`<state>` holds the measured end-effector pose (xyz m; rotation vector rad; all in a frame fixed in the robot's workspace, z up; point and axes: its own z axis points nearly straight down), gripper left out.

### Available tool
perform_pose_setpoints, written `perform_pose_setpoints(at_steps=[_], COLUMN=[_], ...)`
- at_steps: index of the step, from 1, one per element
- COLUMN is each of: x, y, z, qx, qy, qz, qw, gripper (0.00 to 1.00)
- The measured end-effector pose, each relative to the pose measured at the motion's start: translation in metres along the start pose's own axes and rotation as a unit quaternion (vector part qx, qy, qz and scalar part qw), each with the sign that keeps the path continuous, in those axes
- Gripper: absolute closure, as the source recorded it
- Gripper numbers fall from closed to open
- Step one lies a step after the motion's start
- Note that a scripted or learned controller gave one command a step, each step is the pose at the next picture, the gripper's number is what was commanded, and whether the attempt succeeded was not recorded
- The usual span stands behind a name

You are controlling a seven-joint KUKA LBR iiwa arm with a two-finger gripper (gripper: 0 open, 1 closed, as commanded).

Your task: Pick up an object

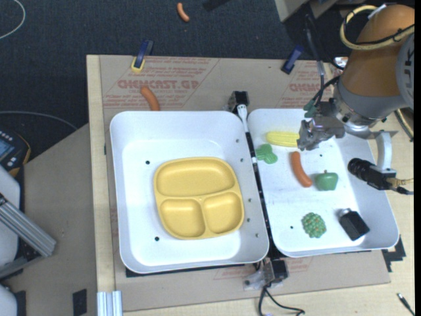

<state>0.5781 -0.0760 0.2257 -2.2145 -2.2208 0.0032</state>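
My gripper [308, 139] hangs over the back of the right bin [385, 232], just right of a yellow corn cob [281, 137]. Directly below it lies an orange-red sausage [301, 169]. A green pepper [326, 180] sits to the right of the sausage. A green leafy piece [266, 154] lies near the bin's left wall, and a broccoli floret [314, 224] and a black block [353, 224] lie toward the front. Nothing visible sits between the fingers.
The left bin [131, 176] bears a yellow three-compartment plate [197, 196]. An orange sausage [150, 98] lies on the cardboard behind it, and another [183, 11] on the dark floor. A black cylinder [368, 172] on a bracket juts over the right bin's right edge.
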Motion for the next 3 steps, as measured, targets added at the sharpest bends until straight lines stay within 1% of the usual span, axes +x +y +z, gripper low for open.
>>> perform_pose_setpoints(at_steps=[1,2,3], x=[0.04,0.075,0.116], y=[-0.026,-0.052,-0.09], z=[-0.008,0.0,-0.004], qx=[-0.001,0.0,0.0], qy=[0.0,0.0,0.0], qz=[-0.001,0.0,0.0], qw=[1.0,1.0,1.0], gripper=[1.0,1.0,1.0])
